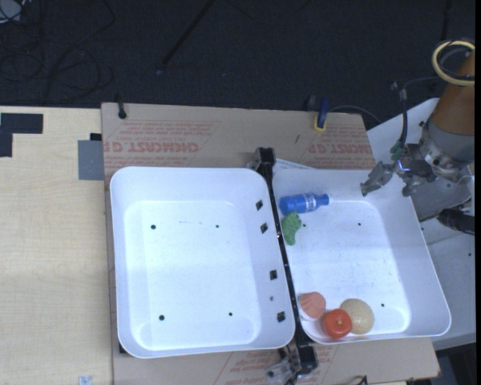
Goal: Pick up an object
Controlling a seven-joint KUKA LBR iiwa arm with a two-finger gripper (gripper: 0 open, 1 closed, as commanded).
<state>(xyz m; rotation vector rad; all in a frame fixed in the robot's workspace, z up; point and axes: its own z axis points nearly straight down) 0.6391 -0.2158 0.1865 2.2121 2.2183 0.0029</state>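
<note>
end effector (394, 178) over the right bin's (417, 239) rim at 2 o'clock, fingers apart, gripping nothing. right bin centre lies open. five objects hug its edges: one blue bottle (303, 203) and one green piece (292, 228) at 10 o'clock; one pink piece (311, 303), one red ball (336, 323), one tan ball (357, 314) at 7 o'clock. left bin (136, 215) beside.

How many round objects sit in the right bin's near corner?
3: a pink piece, a red ball and a beige ball, clustered together; the red overlaps its neighbours.
</note>
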